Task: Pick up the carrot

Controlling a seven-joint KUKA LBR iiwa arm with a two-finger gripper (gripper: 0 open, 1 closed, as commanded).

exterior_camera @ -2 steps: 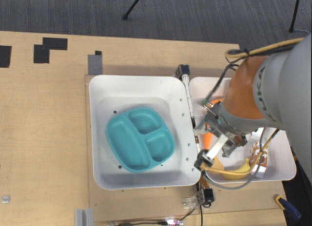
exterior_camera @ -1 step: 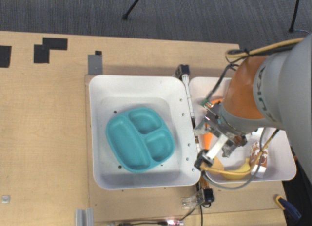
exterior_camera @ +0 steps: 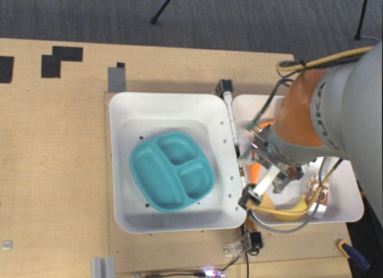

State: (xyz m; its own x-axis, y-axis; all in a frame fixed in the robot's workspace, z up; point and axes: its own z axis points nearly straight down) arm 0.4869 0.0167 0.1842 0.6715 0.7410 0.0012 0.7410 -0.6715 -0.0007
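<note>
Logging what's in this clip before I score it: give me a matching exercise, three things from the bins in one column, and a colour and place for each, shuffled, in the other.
Things:
1. plate
2. banana
3. carrot

Colour and place:
A. yellow, along the lower edge of the view's right bin
B. orange, in the right bin under the arm, close to the side that meets the other bin
C. teal, in the middle of the view's left bin

Pairs: 1-C; 2-A; 3-B
</note>
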